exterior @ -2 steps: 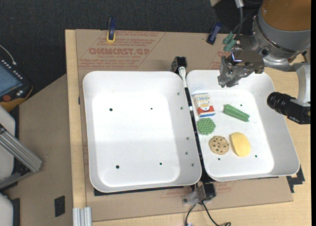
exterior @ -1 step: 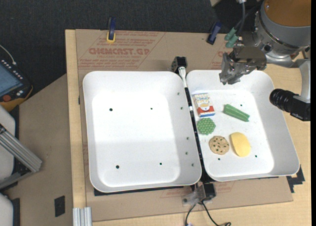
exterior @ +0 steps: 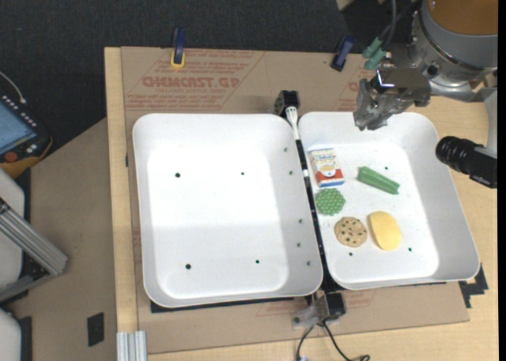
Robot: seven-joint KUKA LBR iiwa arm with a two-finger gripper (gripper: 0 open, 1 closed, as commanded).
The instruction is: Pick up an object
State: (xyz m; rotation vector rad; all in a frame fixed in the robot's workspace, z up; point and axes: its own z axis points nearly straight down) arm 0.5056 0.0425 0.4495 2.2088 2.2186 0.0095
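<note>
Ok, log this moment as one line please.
phase: approach | gripper: above right bin far edge, holding nothing | right bin: carton, green stick, green disc, cookie, yellow piece

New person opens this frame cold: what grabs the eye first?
Probably the cluster of small items in the right bin: a small carton, a green pod-shaped piece, a round green piece, a cookie and a yellow lump. Next, the grey arm's tool hanging over that bin's far edge.
</note>
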